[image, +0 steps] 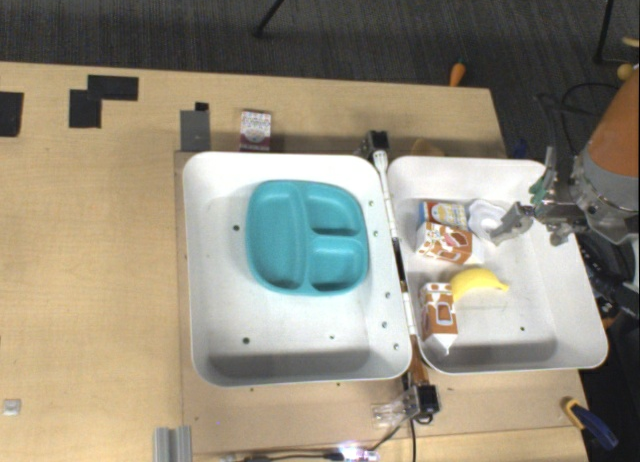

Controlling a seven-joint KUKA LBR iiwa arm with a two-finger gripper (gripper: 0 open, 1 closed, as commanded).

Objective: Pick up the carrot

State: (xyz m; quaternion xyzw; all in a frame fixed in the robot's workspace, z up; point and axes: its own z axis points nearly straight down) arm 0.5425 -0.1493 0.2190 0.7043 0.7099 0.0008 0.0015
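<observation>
We read the carrot [446, 243] as the orange piece lying in the right bin [560, 350], close to the wall it shares with the left bin [215, 350]. The view is soft there, and the pale patches on the piece mean it could be a printed packet instead, so we hold that reading loosely. The gripper [507, 227] hangs over the far half of the same bin, just to the right of the orange piece and beside a clear wrapper [487, 216]. We cannot tell whether it stands wide or narrow, and nothing visibly sits in it. If the piece is a play-food carrot, we would expect it to be light, stiff and smooth-skinned, not fragile, but apt to roll or squirt out of a pinch because it tapers. We would take hold across its thicker part near the middle, closing across the short way rather than along its length. Room is tight. A yellow fruit [478, 284] and a brown packet [440, 310] lie just in front, and the dividing wall is on the left. We therefore judge a straight descent safer than a sideways sweep. The teal tray [305, 235] in the left bin plays no part.
</observation>
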